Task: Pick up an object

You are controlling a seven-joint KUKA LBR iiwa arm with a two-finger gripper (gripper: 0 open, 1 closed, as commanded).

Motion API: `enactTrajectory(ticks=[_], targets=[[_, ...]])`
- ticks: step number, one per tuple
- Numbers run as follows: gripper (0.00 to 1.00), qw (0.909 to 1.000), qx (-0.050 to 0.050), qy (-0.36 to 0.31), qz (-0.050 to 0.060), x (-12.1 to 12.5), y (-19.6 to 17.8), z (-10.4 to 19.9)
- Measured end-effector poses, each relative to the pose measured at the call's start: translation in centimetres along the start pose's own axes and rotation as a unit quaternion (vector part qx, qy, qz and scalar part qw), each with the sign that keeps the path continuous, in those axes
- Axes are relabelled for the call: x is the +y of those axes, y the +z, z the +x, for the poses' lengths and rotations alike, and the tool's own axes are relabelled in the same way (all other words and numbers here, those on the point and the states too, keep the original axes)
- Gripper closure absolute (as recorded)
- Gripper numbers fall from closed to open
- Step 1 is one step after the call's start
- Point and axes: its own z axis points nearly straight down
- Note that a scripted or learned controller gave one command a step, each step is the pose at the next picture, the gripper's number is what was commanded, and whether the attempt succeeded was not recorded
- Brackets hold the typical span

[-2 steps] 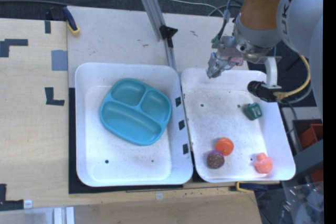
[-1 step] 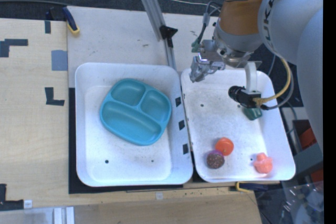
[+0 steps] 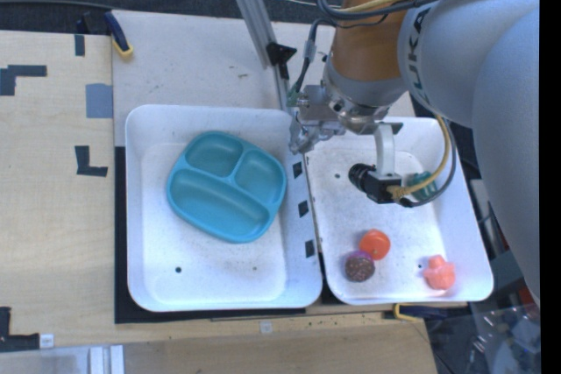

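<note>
My gripper hangs below the orange band of the arm, over the rim between the two bins, just right of the blue divided plate. The plate lies flat in the left bin. In the right bin, near its front, lie a small orange-red round object, a dark purplish ball touching it, and a pink object. These three sit well in front of the gripper, apart from it. I see nothing held in the gripper.
A black fitting with cables hangs from the wrist over the right bin's middle. A slanted metal rail rises behind the bins. A yellow-and-blue clamp sits at the bench's back left.
</note>
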Motion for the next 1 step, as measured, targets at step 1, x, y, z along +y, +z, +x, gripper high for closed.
enactTrajectory(ticks=[1], targets=[[1.00,1.0000,-0.001,0.000,0.000,-1.01,2.19,4.32]])
